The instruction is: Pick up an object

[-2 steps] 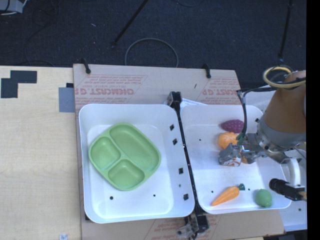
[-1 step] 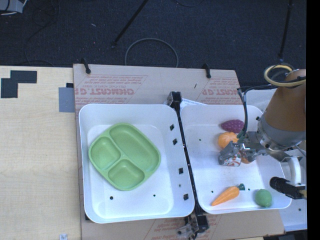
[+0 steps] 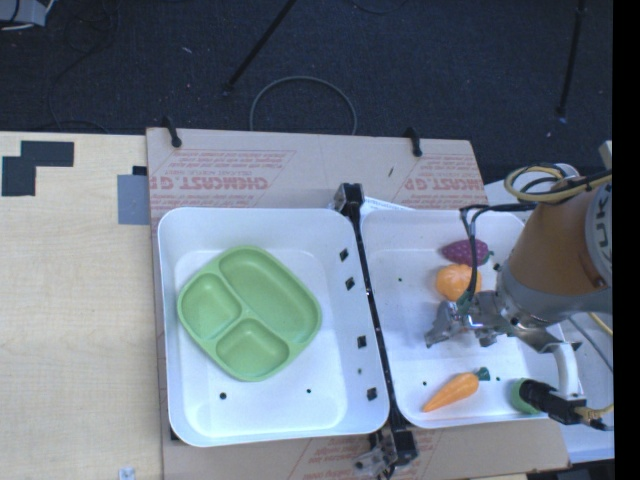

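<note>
Pincer (image 3: 447, 326) hangs low in the right bin (image 3: 400, 388); I cannot tell its grip. An orange (image 3: 455, 281) sits just above it, a carrot (image 3: 450, 391) below.

I count 3 loose pieces of toy food in the right bin (image 3: 400, 230). An orange carrot (image 3: 451, 390) with a small green top lies flat near the front wall, tip pointing left and slightly toward the front. A round orange fruit (image 3: 455, 282) sits farther back, toward the middle. Just behind it, nearly touching, lies a dark purple piece (image 3: 466, 251), oblong, its kind unclear to me.
</note>
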